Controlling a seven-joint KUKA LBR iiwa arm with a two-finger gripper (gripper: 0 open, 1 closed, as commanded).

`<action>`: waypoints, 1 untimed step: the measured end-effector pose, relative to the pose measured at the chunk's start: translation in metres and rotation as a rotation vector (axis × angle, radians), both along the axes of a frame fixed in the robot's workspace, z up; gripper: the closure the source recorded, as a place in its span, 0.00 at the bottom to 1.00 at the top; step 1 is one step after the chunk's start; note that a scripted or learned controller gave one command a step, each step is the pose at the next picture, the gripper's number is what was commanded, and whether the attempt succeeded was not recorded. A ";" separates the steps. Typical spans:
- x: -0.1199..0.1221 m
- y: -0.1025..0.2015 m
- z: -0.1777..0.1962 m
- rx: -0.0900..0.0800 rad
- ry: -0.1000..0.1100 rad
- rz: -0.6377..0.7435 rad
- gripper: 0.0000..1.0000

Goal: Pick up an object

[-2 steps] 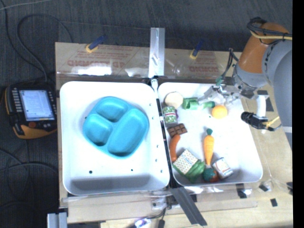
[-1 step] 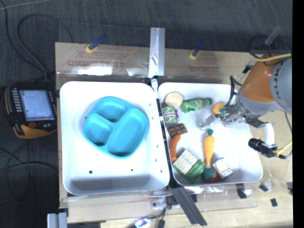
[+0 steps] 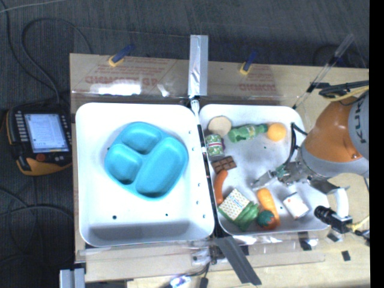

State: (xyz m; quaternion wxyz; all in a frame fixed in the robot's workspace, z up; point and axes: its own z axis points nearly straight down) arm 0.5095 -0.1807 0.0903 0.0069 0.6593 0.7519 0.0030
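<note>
Metal two-finger gripper (image 3: 277, 175) low in right white bin (image 3: 252, 114), just above orange plastic carrot (image 3: 267, 200); finger state unreadable, nothing visibly held. Pick not done: grasp and lift remain.

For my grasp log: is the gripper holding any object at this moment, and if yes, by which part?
It cannot be told. The gripper is low in the right bin, near the carrot, but nothing is clearly seen between its tips.
</note>
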 end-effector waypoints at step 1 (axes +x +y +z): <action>-0.018 0.017 0.000 0.001 -0.010 -0.136 0.00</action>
